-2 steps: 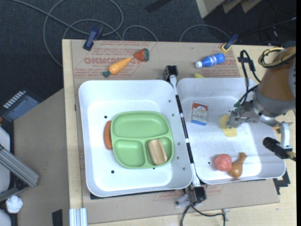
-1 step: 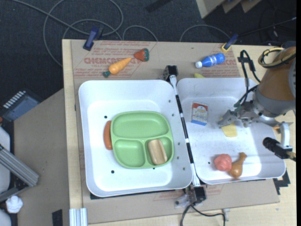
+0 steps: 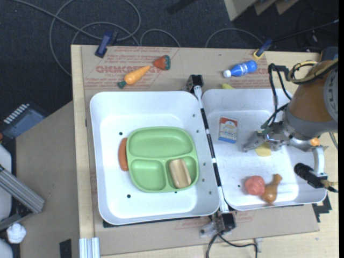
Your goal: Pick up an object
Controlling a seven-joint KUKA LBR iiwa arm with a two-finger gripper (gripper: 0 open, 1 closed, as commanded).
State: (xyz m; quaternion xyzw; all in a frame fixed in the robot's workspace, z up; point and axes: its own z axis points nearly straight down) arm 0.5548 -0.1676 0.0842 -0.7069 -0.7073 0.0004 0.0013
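I see my pincer (image 3: pixel 259 142) low over the yellow piece (image 3: pixel 264 151); can't tell its grip; piece looks small, light, slippery; I'd pinch its middle.

A green tray (image 3: pixel 161 156) sits in the left bin (image 3: pixel 107 112), holding a bread roll (image 3: pixel 180 173). In the right bin (image 3: pixel 236 98), the gripper (image 3: pixel 257 142) hangs just beside a yellow piece (image 3: pixel 263 151), near a small carton (image 3: pixel 228 129).

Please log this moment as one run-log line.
gripper: low in right bin | target: yellow piece beside it | grasp: not confirmed | small carton: untouched
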